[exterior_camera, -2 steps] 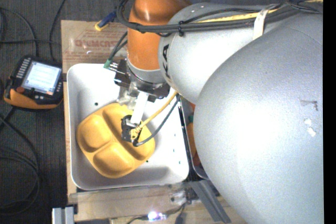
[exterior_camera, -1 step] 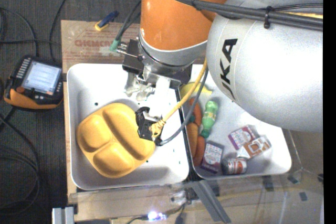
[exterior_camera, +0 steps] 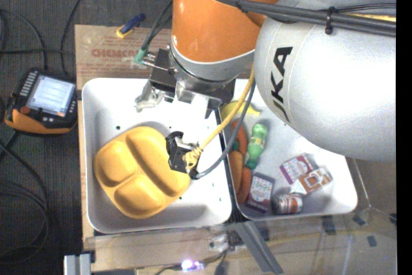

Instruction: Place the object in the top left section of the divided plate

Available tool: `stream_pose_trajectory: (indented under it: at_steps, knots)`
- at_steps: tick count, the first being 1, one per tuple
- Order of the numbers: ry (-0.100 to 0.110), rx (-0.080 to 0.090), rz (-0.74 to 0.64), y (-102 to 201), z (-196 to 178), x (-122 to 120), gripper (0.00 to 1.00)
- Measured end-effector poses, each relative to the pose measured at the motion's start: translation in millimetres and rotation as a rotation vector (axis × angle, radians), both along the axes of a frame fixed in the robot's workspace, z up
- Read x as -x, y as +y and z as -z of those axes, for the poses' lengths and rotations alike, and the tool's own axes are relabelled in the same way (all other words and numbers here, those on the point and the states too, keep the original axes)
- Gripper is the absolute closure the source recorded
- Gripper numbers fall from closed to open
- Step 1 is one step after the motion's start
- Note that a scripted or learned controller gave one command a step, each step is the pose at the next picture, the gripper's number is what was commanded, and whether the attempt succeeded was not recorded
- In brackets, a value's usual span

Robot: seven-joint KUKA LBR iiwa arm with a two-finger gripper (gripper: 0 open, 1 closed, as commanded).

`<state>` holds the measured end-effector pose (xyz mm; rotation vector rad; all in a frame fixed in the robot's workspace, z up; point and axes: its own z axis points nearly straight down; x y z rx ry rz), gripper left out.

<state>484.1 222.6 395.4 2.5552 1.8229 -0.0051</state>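
At the left, in the left bin [exterior_camera: 106, 103], lies the yellow divided plate [exterior_camera: 132, 170], which looks like a stiff, light moulding with three hollows. Just above its upper edge hangs the gripper [exterior_camera: 149, 98], mostly hidden beneath the wrist, so how wide it stands and whether it carries anything cannot be told. Which object is meant is unclear. Likely candidates in the right bin [exterior_camera: 344, 196], a carrot [exterior_camera: 243, 167], green bottle [exterior_camera: 257, 140] and can [exterior_camera: 286, 204], look light, rigid and best pinched across the middle.
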Motion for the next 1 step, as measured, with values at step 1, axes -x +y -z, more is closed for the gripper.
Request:
stream_pose_trajectory:
  at_steps: [1]
  knots:
    - [0.005,0.002,0.540,10.3,231.9,2.7,0.00]
